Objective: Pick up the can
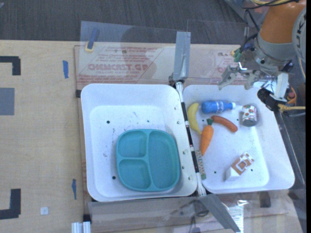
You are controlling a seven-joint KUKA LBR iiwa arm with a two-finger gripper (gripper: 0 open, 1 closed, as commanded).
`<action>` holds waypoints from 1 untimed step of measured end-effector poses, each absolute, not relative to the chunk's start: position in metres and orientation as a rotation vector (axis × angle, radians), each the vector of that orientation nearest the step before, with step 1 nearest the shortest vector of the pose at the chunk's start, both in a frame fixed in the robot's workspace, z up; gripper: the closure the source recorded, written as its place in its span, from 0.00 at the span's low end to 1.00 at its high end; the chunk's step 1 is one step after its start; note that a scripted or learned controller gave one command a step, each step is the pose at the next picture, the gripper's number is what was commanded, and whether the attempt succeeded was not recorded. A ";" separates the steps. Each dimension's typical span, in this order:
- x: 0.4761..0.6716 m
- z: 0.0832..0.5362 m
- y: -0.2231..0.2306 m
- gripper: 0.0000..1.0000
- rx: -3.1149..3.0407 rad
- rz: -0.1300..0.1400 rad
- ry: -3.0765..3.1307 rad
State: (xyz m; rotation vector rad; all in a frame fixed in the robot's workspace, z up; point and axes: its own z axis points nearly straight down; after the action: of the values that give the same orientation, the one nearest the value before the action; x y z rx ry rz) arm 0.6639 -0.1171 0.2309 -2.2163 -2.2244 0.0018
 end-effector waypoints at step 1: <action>0.651 0.215 -0.170 0.00 -2.008 0.002 -2.415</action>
State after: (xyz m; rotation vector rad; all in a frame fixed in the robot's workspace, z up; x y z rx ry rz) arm 0.6511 -0.1704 0.2150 -2.0080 -2.4146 0.0015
